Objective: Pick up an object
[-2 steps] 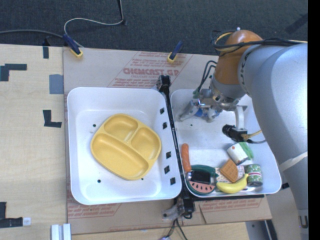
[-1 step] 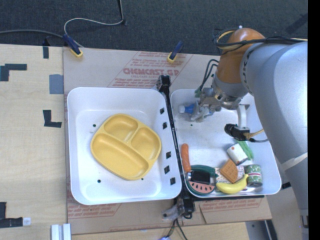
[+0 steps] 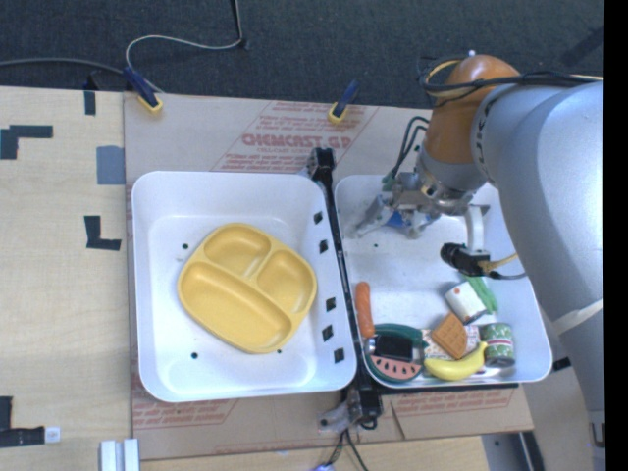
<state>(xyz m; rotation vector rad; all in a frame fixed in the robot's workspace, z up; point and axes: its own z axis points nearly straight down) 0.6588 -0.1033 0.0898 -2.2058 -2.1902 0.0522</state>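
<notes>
My gripper (image 3: 392,216) hangs low over the far part of the right bin (image 3: 412,273), under the orange-banded wrist (image 3: 461,116). Something small and blue shows at its tip, too small to identify. The toy items lie apart from it, along the bin's near edge: an orange carrot (image 3: 364,309), a watermelon slice (image 3: 394,367), a banana (image 3: 457,366), a brown cracker (image 3: 449,336), a white and green piece (image 3: 470,300) and a small can (image 3: 499,343). A dark green item (image 3: 396,343) sits just behind the watermelon.
The left bin (image 3: 157,263) holds a yellow divided plate (image 3: 250,285). A black divider with clips (image 3: 329,253) runs between the bins. The grey arm (image 3: 559,194) covers the right bin's right side. A black fitting (image 3: 461,256) with a cable hangs near the wrist.
</notes>
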